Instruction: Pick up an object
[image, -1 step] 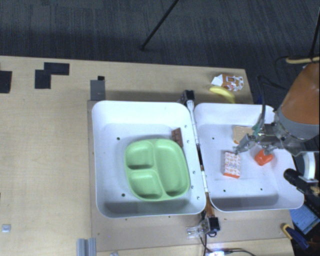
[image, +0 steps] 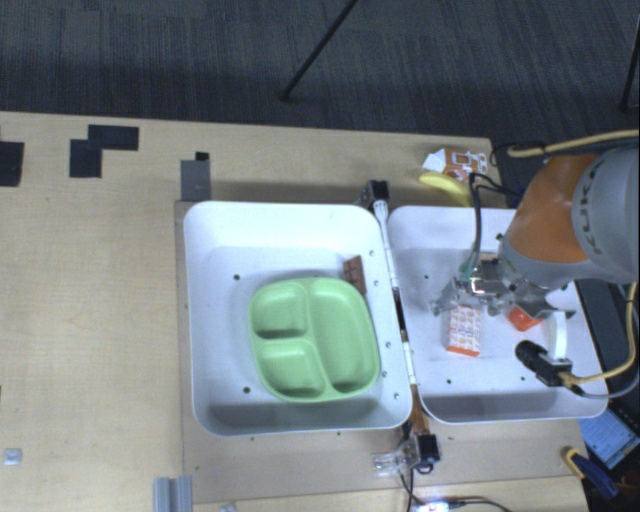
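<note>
The small packet (image: 463, 330), white with an orange-red print, lies flat in the right bin (image: 480, 405) just below the pincer (image: 478, 287), whose opening I cannot tell, its long axis running near to far, so the approach step seems underway and next calls for a straight descent.

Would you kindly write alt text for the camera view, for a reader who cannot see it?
The grey arm's gripper hovers over a small orange-and-white packet in the right white bin. The left bin holds a green divided tray.
</note>
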